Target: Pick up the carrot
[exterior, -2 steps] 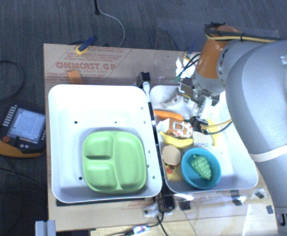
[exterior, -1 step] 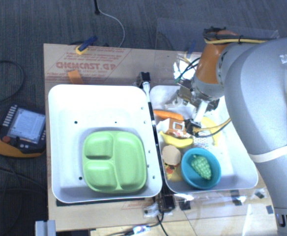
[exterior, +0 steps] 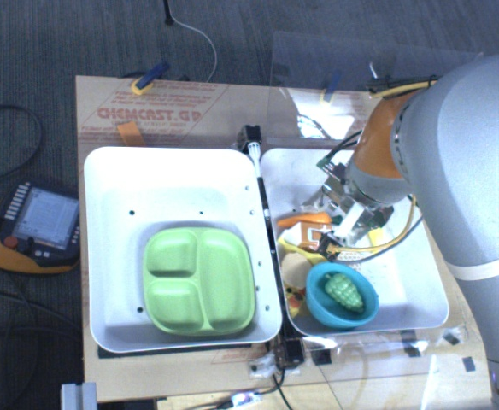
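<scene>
Camera view shows you two white bins side by side on the surface, the arm reaching in from three o'clock over the right bin (exterior: 420, 297). The left bin (exterior: 113, 178) carries a green divided plate (exterior: 200, 280), well apart from the work. You'll find the carrot (exterior: 303, 220) lying flat near the right bin's left wall, an orange sliver with a yellow piece (exterior: 296, 246) just below it and a blue bowl (exterior: 318, 301) holding a green bumpy fruit (exterior: 345, 290) at six o'clock of it. The tool (exterior: 345, 222) hangs low just at three o'clock of the carrot, probably lined up to close on it. Cables and the wrist hide its tip, so you cannot tell whether it is spread or pressed together, nor whether it touches the carrot. Expect the crowding neighbours to hinder a clean grasp.
</scene>
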`<state>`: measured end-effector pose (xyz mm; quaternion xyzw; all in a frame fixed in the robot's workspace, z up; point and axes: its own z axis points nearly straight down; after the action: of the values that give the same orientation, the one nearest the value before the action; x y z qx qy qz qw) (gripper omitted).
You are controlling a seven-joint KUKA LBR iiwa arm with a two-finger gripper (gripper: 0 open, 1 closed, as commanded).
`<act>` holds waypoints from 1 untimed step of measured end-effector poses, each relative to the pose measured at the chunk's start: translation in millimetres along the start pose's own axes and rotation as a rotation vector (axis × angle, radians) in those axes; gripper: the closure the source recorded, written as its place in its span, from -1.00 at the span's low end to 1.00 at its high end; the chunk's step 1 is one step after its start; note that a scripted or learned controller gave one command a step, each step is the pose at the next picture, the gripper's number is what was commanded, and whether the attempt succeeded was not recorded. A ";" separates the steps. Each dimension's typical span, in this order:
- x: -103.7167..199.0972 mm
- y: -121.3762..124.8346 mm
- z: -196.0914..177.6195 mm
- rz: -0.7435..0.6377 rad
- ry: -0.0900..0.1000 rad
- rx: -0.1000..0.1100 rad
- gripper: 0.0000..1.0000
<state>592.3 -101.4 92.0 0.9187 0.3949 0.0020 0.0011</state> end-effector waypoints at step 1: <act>-10.9 -13.2 0.4 0.140 0.009 -0.014 -1.00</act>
<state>575.2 -100.2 91.5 0.9440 0.3296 0.0089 0.0054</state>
